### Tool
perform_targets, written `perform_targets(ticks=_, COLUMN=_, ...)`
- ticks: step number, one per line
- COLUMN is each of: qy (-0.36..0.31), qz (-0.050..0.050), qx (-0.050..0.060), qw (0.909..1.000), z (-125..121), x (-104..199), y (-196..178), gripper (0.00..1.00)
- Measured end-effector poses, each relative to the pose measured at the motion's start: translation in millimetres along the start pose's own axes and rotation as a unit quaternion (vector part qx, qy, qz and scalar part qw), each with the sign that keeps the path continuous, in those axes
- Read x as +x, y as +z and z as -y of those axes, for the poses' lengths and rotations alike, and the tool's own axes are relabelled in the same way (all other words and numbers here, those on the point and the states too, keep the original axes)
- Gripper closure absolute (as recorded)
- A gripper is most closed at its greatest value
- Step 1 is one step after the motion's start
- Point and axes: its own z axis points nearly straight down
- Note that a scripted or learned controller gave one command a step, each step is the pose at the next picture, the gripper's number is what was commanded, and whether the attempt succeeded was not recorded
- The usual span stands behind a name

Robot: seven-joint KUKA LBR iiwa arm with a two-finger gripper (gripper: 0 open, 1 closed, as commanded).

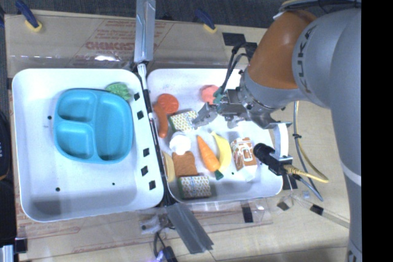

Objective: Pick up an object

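Observation:
The right bin (184, 78) holds several toy foods. Among them are an orange carrot (207, 153), a yellow banana (222, 151), a white ball (180, 143), a checkered box (183, 121) and a small brown carton (244, 153). A red-orange piece (164, 105) lies at the bin's left side, and a pink item (209, 93) sits near its back. My gripper (204, 115) hangs low over the bin's middle, just right of the checkered box and above the carrot. Nothing is seen held in it.
A brown toast piece (184, 164) and a patterned block (195, 186) lie at the right bin's front. The left bin (37, 193) carries a blue divided plate (95, 124) with a green broccoli (121, 91) behind it. A metal divider (144, 27) stands between the bins.

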Motion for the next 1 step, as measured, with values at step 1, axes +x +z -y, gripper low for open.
perform_targets(ticks=1, qy=0.002, qz=-0.001, qx=0.0, qw=1.0, z=20.3, x=-48.0, y=130.4, gripper=0.0)
